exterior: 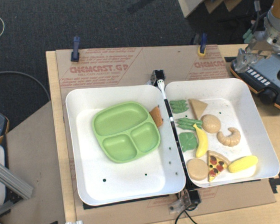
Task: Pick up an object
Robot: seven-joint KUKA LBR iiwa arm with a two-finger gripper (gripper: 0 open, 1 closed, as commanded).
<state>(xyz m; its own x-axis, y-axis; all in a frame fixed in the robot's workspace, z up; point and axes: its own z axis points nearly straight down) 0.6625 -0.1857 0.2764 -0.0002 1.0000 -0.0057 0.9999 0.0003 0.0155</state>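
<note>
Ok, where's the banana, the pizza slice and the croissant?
banana (200,141): camera view, right bin, point on the middle of its curved yellow body.
pizza slice (215,164): camera view, right bin, point on its red-topped middle.
croissant (229,137): camera view, right bin, point on the middle of its tan curve.

Left bin (87,180), right bin (254,106): smooth white plastic, slight sheen. Divided green plate (126,131), frame centre-left: matt plastic. Banana (200,139), lemon (242,163), lower right: glossy plastic. Board (103,64) beneath: matt brown cardboard, red print.
</note>
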